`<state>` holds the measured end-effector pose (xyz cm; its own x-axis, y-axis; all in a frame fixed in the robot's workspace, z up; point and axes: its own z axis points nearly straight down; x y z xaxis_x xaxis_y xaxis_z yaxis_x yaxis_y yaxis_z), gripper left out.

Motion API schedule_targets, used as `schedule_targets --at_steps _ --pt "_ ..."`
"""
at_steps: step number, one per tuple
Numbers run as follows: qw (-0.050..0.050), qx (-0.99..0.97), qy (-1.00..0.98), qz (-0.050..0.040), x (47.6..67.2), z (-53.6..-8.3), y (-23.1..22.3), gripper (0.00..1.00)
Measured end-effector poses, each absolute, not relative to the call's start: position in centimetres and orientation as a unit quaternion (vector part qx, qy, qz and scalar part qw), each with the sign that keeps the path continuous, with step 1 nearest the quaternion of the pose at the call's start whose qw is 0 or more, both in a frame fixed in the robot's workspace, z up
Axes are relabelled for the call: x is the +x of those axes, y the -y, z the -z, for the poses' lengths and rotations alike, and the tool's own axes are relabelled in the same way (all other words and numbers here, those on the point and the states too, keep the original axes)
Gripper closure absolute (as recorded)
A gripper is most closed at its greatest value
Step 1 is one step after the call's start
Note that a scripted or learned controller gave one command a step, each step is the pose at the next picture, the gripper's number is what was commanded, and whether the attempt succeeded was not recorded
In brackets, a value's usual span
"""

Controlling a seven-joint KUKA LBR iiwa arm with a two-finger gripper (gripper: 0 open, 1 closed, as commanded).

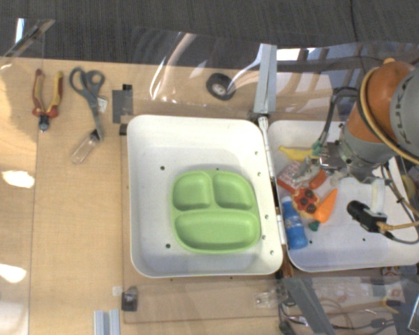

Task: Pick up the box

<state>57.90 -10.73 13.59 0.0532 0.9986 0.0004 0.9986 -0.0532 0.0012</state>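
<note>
The arm (398,110) hangs low over the right bin (349,253), above the toy pile where the box (288,176) lies; I cannot tell its jaws' state.

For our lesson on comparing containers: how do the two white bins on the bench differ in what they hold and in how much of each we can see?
The left bin holds one thing, a green divided tray lying flat near its middle; the right bin holds a clutter of small items, among them a blue bottle and an orange carrot-like piece. The left bin lies fully in sight; the arm reaches over the right bin's far side. Both are shallow, white and sit side by side.
</note>
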Motion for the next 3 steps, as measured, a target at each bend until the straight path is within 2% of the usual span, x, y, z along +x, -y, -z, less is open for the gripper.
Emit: schedule_targets --at_steps 1,2,3 --pt "0.008 0.745 -0.666 -0.0098 57.7 -9.6 9.8 0.0" --pt "0.011 0.744 -0.668 -0.0142 58.1 -10.9 9.6 1.0" --pt "0.01 0.744 -0.668 -0.0133 58.0 -10.8 9.6 0.0"
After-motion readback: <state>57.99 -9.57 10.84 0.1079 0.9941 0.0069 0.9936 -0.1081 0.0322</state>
